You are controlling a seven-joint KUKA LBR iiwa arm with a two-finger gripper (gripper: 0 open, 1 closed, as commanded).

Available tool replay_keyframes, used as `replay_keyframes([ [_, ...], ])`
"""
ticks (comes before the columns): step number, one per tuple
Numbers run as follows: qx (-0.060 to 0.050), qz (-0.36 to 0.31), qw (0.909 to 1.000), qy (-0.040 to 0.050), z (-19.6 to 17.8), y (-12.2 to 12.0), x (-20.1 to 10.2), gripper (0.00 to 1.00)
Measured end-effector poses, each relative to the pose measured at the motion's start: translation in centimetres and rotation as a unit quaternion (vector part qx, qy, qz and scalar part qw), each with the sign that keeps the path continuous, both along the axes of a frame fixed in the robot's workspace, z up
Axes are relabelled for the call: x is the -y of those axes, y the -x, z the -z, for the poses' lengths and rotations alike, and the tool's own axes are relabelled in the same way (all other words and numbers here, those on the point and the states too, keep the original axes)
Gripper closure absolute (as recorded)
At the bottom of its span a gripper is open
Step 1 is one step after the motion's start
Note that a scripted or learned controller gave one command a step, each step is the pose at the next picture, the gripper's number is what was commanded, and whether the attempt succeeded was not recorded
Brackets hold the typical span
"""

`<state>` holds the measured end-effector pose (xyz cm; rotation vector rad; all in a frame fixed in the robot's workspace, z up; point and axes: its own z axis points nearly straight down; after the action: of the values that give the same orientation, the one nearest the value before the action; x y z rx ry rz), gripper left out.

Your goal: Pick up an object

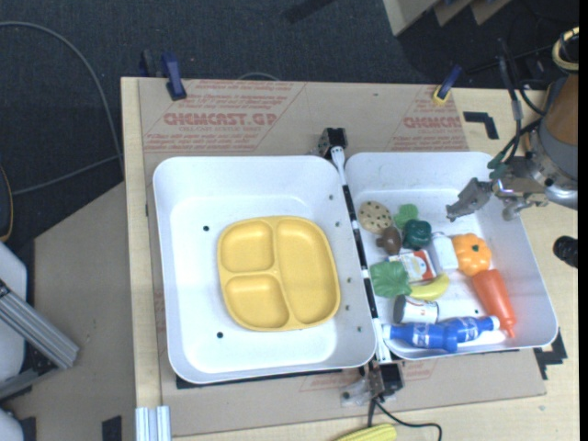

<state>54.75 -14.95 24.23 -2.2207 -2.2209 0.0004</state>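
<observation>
Nothing picked yet. Pincer [478, 198] spread open, holding nothing, hovering over far side of right bin [542, 283]. Toys piled near, orange carrot [493, 294] closest. Whole grab left.

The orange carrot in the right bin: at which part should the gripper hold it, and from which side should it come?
Probably the carrot's thick middle, coming from straight above. It lies flat, pointing diagonally from the orange pepper toward the right bin's lower corner, so the fingers should close across its narrow width. Its right flank faces bare floor; the blue bottle crowds the lower tip.
</observation>
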Motion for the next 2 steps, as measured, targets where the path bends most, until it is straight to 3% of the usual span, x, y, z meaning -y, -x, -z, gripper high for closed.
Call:
replay_keyframes([
  [1,-0.002,0.0,1.0,-0.0005,12.1,-3.8,-2.7,0.0],
  [2,-0.001,0.0,1.0,-0.0004,15.8,-4.7,-2.1,0.0],
])
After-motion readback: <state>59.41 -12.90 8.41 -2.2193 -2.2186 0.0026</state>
